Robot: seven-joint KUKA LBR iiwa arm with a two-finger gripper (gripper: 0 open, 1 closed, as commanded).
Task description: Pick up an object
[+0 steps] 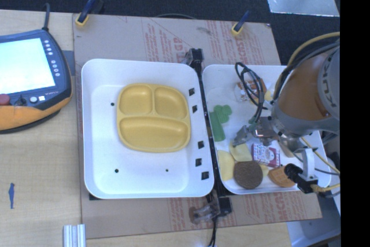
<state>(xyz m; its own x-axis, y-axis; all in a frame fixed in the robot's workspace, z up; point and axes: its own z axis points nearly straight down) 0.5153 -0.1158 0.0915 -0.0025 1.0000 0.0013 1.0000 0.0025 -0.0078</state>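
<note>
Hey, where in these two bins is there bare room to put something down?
Most room is in the left bin: a bare white floor all around the yellow divided plate, widest along its near edge. The right bin is crowded in its near half with the green piece, brown round and arm; a bare patch remains at its far-left corner.

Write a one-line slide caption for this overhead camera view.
KUKA arm lowers its gripper over toy food in the right bin; a yellow divided plate sits in the left bin.

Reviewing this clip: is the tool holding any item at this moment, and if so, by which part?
It cannot be told. The tool hangs low in the right white bin, above the pale yellow wedge and beside the green plastic piece, with nothing visibly between its tips.
</note>
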